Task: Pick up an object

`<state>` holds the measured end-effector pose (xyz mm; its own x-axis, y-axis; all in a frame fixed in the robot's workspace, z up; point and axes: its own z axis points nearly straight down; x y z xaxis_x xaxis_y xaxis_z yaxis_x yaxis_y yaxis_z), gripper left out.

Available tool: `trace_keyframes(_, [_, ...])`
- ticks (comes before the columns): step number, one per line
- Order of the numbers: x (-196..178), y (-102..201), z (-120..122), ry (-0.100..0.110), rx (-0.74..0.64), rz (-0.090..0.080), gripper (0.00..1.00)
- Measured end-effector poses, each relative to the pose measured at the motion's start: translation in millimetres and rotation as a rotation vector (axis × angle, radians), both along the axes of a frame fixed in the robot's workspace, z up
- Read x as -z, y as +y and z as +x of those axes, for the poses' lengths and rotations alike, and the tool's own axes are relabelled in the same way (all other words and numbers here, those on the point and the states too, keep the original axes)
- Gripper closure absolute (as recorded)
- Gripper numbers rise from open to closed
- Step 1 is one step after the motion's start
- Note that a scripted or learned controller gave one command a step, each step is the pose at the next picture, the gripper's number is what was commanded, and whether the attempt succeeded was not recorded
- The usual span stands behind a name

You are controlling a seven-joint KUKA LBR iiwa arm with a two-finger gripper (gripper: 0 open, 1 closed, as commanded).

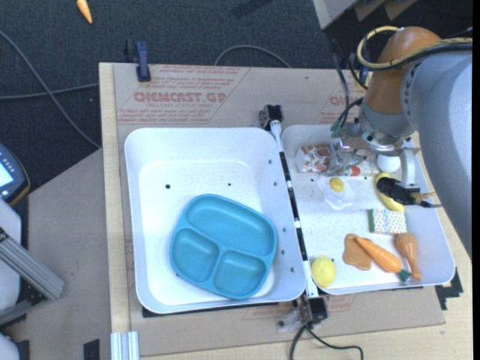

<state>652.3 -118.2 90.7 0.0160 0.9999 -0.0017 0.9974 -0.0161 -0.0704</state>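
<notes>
My gripper [343,156] hangs low over the far part of the right bin [427,276], below the orange wrist band. Just in front of it lies a fried egg toy [336,187]. A reddish-white patterned piece [313,156] lies to its left. A banana [391,190] rests to its right. Nearer the front are a patterned sponge [388,220], an orange carrot [382,255], a brown food piece [355,252], a tan pear-like piece [407,247] and a yellow lemon [323,271]. I see nothing held in the gripper.
The left bin [150,156] holds a blue divided plate [223,244]. A ridge [289,193] separates the two bins. A blue clamp [140,57] stands at the bench's back edge. A small carrot [84,8] lies on the floor beyond.
</notes>
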Motion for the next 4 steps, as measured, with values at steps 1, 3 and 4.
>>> trace_keyframes(1, [0.5,0.4,-0.5,0.004,0.0,0.001,0.0])
trace_keyframes(3, [10.7,9.4,1.1,-0.011,-0.016,-0.017,0.0])
trace_keyframes(4, [11.1,6.8,1.4,-0.011,-0.016,-0.006,0.0])
